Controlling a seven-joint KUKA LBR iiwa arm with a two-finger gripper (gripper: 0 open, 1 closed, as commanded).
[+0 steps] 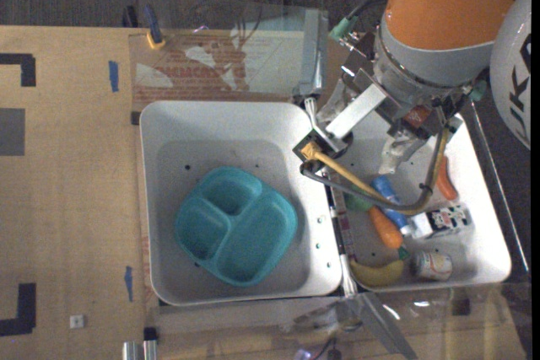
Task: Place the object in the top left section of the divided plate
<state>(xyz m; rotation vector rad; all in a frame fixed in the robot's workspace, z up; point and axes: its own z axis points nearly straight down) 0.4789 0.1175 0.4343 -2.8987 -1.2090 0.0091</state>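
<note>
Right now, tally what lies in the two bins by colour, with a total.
Teal: 1, the divided plate in the left bin
Orange: 2, a carrot and an orange piece in the right bin
Yellow: 1, a banana
Blue: 1, a blue item
White: 2, a small carton and a can
Total: 7 that I can tell apart
</note>
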